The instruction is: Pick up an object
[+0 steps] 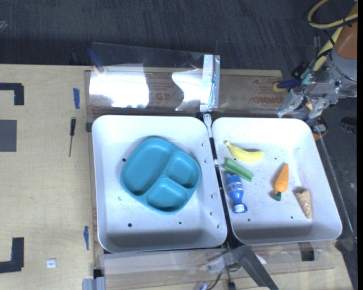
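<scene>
Gripper point(309, 105) above right bin's point(323, 224) far corner; jaw state unclear; carrot point(281, 178) well apart.

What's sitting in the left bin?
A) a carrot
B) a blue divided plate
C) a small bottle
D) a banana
B: the blue divided plate lies alone in the left bin, while the banana, carrot and bottle lie in the right bin.

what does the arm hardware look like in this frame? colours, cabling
At the view's upper right, the arm's end is a cluster of grey and silver metal parts, the gripper, with small blue and yellow fittings on its left side. An orange band sits above it on the wrist. Yellow cables loop over the top, and darker wires run down alongside.
</scene>
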You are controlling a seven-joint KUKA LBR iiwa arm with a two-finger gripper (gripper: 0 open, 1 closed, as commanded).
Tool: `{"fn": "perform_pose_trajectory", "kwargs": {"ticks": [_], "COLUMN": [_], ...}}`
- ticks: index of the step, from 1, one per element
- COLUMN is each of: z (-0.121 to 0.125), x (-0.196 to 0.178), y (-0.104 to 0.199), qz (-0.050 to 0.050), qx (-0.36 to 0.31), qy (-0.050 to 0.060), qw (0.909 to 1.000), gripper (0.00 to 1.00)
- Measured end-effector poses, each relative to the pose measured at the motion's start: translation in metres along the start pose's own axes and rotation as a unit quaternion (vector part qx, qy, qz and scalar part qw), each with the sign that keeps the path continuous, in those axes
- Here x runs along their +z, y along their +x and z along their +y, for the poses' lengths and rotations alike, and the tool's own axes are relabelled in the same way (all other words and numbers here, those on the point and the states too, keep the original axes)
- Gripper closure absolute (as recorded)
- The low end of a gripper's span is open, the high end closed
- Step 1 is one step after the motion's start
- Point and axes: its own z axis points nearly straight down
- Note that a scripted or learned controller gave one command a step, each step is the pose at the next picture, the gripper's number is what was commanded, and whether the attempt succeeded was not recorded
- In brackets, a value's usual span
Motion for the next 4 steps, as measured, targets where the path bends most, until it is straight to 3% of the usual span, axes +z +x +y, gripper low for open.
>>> {"fn": "perform_pose_trajectory", "kwargs": {"ticks": [1, 2, 3, 4], "z": [-0.034, -0.013, -0.097, -0.101], "x": [-0.082, 0.054, 0.129, 0.184], "y": [-0.063, -0.041, -0.034, -0.024], "qz": [-0.002, 0.001, 0.0, 0.002], "qx": [0.048, 0.198, 0.194, 0.277], "qy": [-0.005, 0.005, 0.005, 0.0], "qw": [0.9988, 0.9801, 0.981, 0.9609], "gripper": [0.0, 0.0, 0.0, 0.0]}}
